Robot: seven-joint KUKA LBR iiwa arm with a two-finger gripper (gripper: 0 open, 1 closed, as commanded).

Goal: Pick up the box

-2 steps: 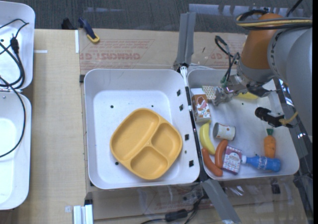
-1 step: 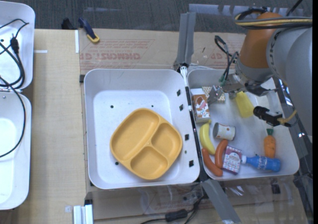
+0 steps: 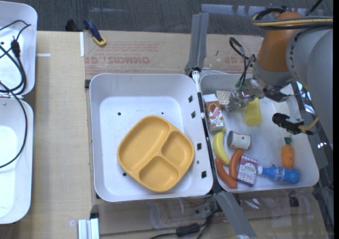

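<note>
A small white and orange box [image 3: 214, 114] lies flat along the left wall of the right bin [image 3: 306, 150]. A second, pink box [image 3: 247, 172] lies near that bin's front, between a red sausage [image 3: 229, 168] and a blue bottle [image 3: 279, 174]. My gripper [image 3: 236, 100] hangs low over the back of the right bin, just right of the orange box's far end and beside a small patterned packet [image 3: 223, 96]. I see nothing held in it. The wrist hides the bin floor behind it.
Also in the right bin are a yellow object [image 3: 253, 112], a banana [image 3: 221, 147], a small can [image 3: 239, 140] and a carrot [image 3: 287, 155]. The left bin [image 3: 106, 126] holds a yellow divided plate [image 3: 155, 152]. Cables trail near my wrist.
</note>
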